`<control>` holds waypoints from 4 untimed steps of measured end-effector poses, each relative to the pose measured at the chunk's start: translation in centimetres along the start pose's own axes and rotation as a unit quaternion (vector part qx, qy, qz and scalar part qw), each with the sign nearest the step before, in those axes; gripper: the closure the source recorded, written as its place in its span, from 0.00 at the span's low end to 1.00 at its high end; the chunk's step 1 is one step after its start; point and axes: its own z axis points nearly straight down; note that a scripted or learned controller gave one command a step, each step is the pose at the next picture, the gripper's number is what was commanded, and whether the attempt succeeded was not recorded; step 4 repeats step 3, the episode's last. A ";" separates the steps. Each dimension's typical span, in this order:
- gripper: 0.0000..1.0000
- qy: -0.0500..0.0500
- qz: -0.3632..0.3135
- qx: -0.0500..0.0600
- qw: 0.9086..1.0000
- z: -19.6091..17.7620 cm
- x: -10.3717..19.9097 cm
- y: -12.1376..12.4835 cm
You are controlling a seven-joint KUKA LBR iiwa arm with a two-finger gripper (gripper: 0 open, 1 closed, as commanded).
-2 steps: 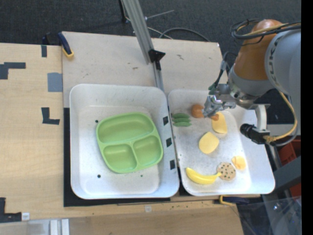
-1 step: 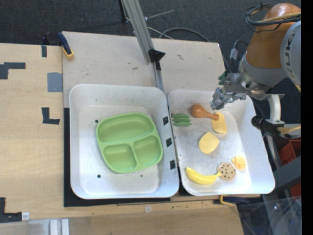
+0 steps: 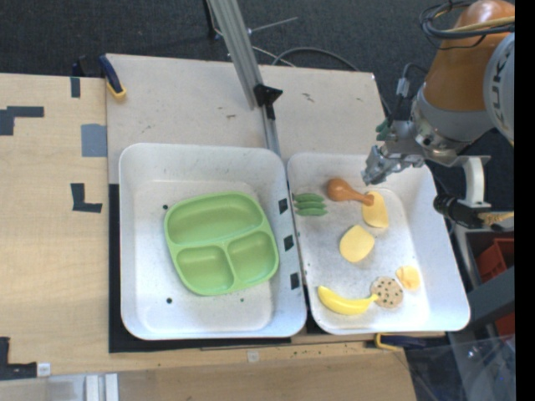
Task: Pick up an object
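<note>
The right bin point(image 3: 435, 257) holds several toy foods: a brown drumstick point(image 3: 344, 192), a green bean pod point(image 3: 310, 205), a yellow wedge point(image 3: 376, 211), a pale yellow round piece point(image 3: 357, 244), a banana point(image 3: 343, 302), a speckled cookie point(image 3: 387, 291) and a small orange piece point(image 3: 409, 277). My gripper point(image 3: 374, 172) hangs over the bin's upper right part, just right of and above the drumstick's thin end. Nothing shows between its fingers.
A green divided plate point(image 3: 221, 242) lies in the left bin point(image 3: 134, 224). A metal pole point(image 3: 238, 40) slants down to the bins' shared top edge. The arm's orange band point(image 3: 468, 57) stands at the upper right. A yellow-blue clamp point(image 3: 113, 78) sits at the back left.
</note>
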 end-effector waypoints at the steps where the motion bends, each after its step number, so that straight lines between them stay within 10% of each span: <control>1: 1.00 0.001 -0.003 0.000 1.000 0.0 5.6 -0.2; 3: 1.00 0.000 -0.002 0.002 1.000 3.9 16.1 0.7; 4: 1.00 0.000 -0.002 0.002 1.000 3.9 16.1 0.7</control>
